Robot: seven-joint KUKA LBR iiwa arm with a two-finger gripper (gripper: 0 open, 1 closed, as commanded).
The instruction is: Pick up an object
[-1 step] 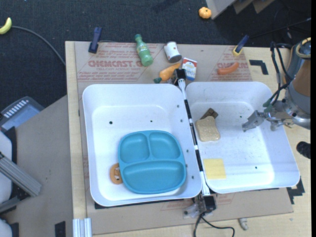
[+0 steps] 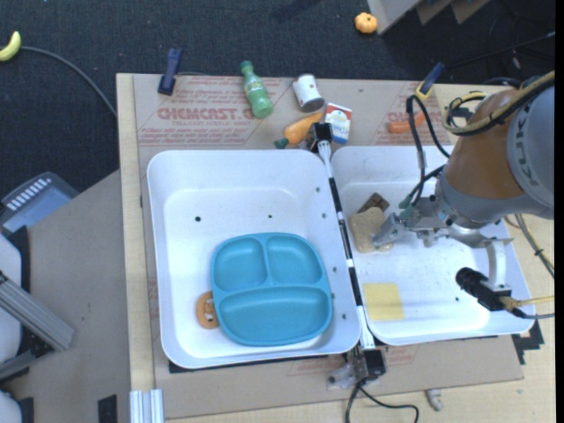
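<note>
I am hovering my claw [image 2: 385, 233] low in the right bin [image 2: 441, 320], at the frame's centre right — I cannot tell how it is set. The tan slice [image 2: 363, 225] is lying right beside its tip, just to the left — the yellow sponge [image 2: 383, 301] sits below, apart.
</note>
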